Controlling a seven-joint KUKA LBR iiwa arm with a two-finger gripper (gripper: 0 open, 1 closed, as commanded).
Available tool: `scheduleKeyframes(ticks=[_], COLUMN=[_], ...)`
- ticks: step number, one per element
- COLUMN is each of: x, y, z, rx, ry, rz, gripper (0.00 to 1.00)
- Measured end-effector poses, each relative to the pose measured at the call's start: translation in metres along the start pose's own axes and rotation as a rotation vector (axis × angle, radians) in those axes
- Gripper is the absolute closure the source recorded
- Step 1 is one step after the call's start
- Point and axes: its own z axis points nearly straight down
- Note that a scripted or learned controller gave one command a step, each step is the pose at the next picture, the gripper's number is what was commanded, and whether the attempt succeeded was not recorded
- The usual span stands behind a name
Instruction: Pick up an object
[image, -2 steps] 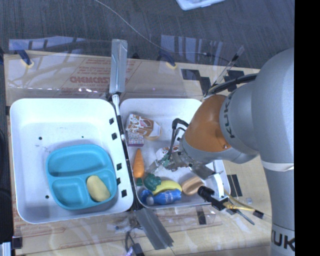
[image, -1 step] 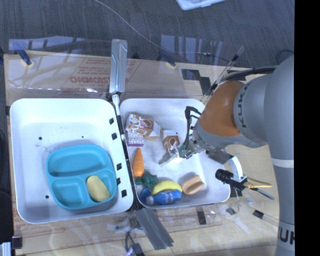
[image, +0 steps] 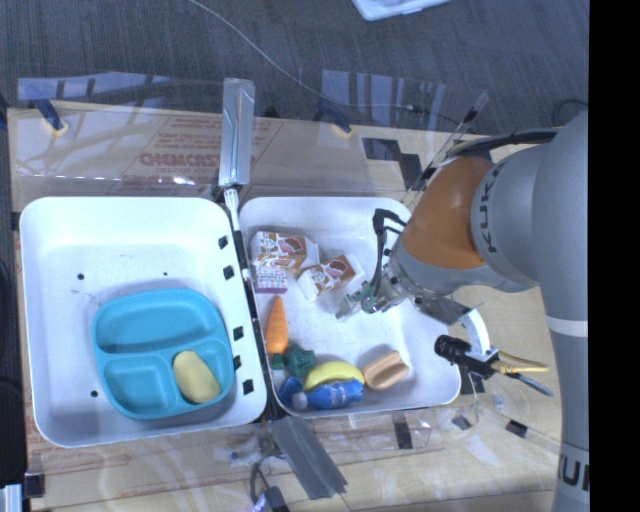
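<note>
My gripper (image: 357, 299) hangs low over the middle of the right bin (image: 420, 225), just right of a small brown and white packet (image: 330, 274). A larger brown and white packet (image: 276, 259) lies at the bin's back left. An orange carrot (image: 277, 325) lies along the left wall, with a green piece (image: 297, 360) below it. At the front sit a yellow banana (image: 334, 375), a blue object (image: 330, 395) and a hot dog bun (image: 386, 369). The arm's orange band (image: 450, 225) covers the bin's right side.
The left bin (image: 60, 240) holds a blue divided tray (image: 150, 340) with a yellow lemon-shaped object (image: 196, 376) in its front right compartment. A metal divider post (image: 236, 130) stands behind the gap between the bins. Cables trail at the right of the bench.
</note>
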Motion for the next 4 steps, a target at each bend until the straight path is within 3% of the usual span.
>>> scheduleKeyframes(ticks=[1, 2, 3, 4], x=[0.000, 0.034, 0.034, 0.034], y=[0.000, 0.101, 0.098, 0.100], z=[0.000, 0.019, 0.011, 0.010], rx=[0.000, -0.002, 0.006, 0.003], ry=[0.000, -0.001, 0.003, 0.002], rz=[0.000, -0.219, -0.220, -0.221], gripper=[0.00, 0.00, 1.00, 0.00])
